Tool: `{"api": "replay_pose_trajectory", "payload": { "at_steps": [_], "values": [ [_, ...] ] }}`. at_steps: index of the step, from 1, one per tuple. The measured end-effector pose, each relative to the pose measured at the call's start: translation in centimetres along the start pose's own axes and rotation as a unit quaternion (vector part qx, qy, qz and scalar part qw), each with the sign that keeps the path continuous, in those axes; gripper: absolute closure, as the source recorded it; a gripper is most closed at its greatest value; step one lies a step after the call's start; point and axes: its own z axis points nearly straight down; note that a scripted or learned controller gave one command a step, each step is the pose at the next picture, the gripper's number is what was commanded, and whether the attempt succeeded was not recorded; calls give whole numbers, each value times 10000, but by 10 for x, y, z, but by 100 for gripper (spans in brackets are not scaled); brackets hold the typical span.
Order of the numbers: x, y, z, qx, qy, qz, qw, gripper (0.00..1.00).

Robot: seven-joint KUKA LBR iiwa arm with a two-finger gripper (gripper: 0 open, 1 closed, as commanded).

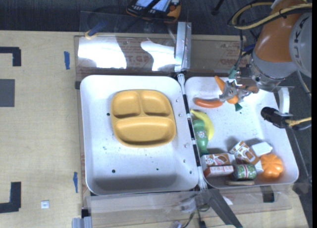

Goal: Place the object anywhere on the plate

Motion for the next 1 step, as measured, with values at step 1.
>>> {"api": "replay_pose_trajectory", "payload": {
  "at_steps": [1],
  "values": [
    [83,32,14,-17,10,284,9996,100]
  ]
}}
